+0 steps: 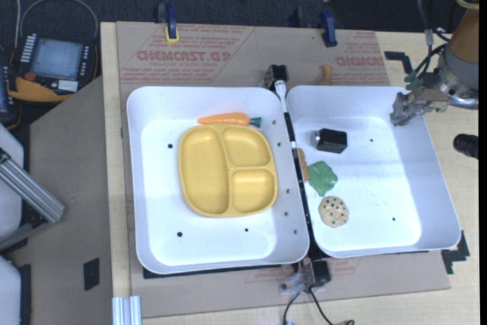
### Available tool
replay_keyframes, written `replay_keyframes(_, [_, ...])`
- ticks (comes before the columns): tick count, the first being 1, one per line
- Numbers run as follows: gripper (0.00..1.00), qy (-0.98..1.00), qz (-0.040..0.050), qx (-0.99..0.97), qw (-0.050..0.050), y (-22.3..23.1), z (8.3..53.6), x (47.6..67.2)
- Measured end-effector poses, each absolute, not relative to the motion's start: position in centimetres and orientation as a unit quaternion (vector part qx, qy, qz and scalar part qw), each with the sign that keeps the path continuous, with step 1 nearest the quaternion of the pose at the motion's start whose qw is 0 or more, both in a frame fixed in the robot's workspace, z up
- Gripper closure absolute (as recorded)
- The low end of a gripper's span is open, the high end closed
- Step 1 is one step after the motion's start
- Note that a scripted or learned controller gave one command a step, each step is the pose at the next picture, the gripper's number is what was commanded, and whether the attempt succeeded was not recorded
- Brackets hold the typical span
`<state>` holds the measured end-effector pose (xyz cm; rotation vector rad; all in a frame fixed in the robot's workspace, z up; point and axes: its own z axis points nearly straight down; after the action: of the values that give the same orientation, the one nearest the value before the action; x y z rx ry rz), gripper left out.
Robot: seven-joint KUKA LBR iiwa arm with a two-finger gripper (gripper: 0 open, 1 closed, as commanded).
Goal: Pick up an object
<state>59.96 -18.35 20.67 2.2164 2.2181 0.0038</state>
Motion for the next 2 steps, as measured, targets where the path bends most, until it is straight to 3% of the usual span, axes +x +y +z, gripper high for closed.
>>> replay_keyframes(2, [1.00, 0.707, 0.0013, 0.707, 0.003, -18.2, 28.7, 60.1])
